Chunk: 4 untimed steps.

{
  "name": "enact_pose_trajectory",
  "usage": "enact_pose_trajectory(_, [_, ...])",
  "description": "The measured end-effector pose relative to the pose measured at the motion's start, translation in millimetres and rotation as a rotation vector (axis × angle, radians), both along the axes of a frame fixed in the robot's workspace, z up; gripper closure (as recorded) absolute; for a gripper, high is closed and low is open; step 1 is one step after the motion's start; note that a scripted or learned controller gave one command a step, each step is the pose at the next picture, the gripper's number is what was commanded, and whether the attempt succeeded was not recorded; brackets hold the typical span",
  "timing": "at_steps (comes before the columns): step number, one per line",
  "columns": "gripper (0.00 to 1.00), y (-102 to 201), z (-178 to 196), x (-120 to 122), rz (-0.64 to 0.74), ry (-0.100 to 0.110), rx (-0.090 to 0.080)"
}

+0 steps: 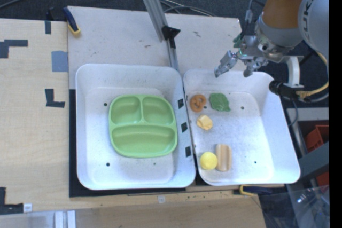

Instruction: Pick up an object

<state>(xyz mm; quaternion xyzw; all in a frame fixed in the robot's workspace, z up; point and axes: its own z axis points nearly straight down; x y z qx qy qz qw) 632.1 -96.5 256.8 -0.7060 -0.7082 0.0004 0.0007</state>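
The right bin [270, 131] holds several small food toys: an orange pretzel-like piece [197, 102], a green leafy piece [219, 102], a pale yellow piece [204, 123], a yellow ball [208, 160] and a tan roll [223, 157]. My gripper [235, 68] hangs above the far edge of that bin, up and to the right of the green piece. Its two fingers stand apart with nothing between them.
The left bin [88, 115] carries a green divided plate [142, 125]. A grey metal post [152, 0] slants down to the seam between the bins. A clamp with a yellow tip [71, 21] sits at the board's far left corner.
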Motion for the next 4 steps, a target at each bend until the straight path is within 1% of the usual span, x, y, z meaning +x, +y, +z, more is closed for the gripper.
enact_pose_trajectory(1, [0.00,0,0,0,0.000,0.000,0.000])
enact_pose_trajectory(2, [0.00,-8,-50,-6,-0.002,0.005,-0.002])
enact_pose_trajectory(3, [0.00,-2,-114,-5,-0.001,0.007,-0.001])
enact_pose_trajectory(4, [0.00,-2,-166,-5,-0.001,-0.001,-0.003])
